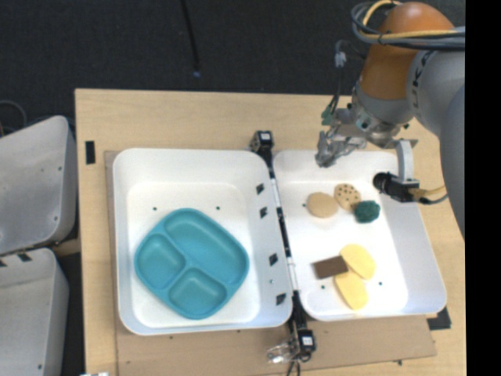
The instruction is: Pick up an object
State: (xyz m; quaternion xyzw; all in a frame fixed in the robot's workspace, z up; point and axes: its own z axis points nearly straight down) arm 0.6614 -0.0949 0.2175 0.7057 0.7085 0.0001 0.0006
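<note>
nearest the camera, two yellow pieces and a brown block lie touching in the right bin; a tan piece, speckled cookie and green ball sit farther back. the gripper hangs above that bin's far left corner, and whether its jaws are released or clenched i cannot tell. best to aim for the green ball, which seems easiest to straddle, centring before descending.

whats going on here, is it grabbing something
Not yet. The grey and orange arm reaches in from the right, and its hand hangs over the far edge of the right bin with nothing in it. Below it in that bin lie a tan piece, a spotted cookie, a teal piece, a brown block and two yellow pieces. The left bin holds a blue divided plate.
</note>
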